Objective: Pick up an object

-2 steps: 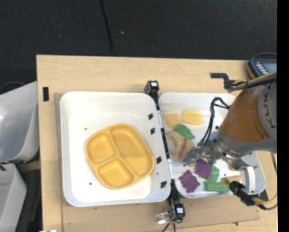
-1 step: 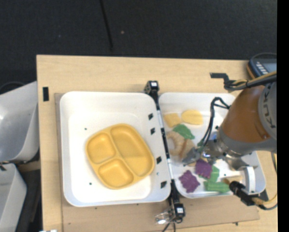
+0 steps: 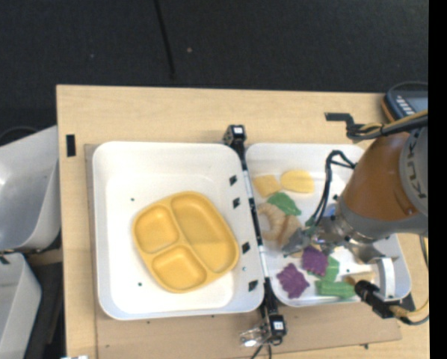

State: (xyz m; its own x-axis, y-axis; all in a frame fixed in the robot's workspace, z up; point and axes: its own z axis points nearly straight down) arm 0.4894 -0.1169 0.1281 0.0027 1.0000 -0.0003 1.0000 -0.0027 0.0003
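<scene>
The right bin holds several small toy food pieces: two pale yellow pieces, a green leafy piece, a tan piece, two purple pieces and a green block. My gripper hangs low over the middle of this bin, next to the tan piece and just above the upper purple piece. The orange band of the arm covers the bin's right side. I see nothing held by the gripper.
The left bin carries a yellow divided plate with three compartments. Black clips line the wall between the bins. A dark device lies at the bench's far right corner. Cables run by the arm.
</scene>
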